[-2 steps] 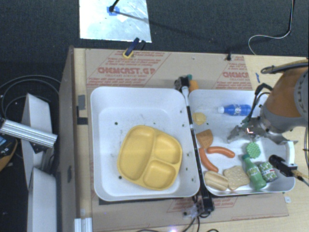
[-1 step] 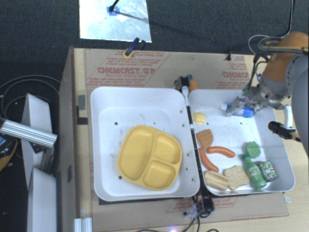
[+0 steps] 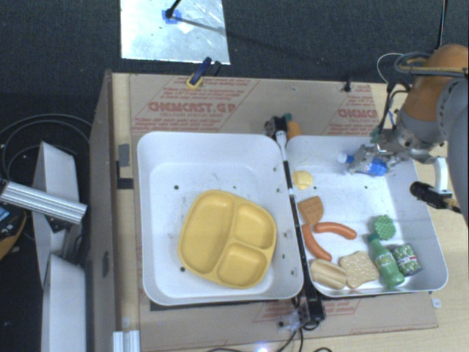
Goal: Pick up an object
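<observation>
While my pincer hangs low over the back of the right bin, I cannot tell its state; blue and grey parts blur together there. Nothing visibly sits in it. The toys crowd the bin's near end: sausage, cracker, green bottle, can, broccoli, bun. They lie close, some touching, so I judge the sausage, lying a little apart, the easiest pick. The yellow tray lies alone in the left bin.
</observation>
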Tool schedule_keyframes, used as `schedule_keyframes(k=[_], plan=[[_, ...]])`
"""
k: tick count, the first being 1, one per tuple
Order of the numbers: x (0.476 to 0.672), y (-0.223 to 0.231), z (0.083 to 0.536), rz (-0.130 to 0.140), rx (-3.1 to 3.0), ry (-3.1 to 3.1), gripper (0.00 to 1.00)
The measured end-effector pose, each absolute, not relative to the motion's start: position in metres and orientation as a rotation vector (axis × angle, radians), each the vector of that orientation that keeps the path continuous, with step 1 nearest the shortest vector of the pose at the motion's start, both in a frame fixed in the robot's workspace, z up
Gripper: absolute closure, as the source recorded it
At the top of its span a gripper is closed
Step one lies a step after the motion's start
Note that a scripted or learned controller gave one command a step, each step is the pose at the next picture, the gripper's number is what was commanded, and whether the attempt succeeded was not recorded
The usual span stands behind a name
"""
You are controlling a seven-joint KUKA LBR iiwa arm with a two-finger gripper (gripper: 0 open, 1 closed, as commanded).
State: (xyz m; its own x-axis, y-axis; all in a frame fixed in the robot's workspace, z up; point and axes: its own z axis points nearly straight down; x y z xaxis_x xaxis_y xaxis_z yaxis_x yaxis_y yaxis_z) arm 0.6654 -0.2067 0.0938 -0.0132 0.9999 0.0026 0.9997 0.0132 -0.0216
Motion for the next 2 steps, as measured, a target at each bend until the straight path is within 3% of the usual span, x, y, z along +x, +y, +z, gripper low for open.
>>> schedule_keyframes(k=[1, 2], plan=[[0.6566, -0.1812, 0.1533, -0.004, -2.219, -2.231, 1.0], [0.6559, -0.1814, 0.1524, -0.002, -2.219, -2.229, 0.0]])
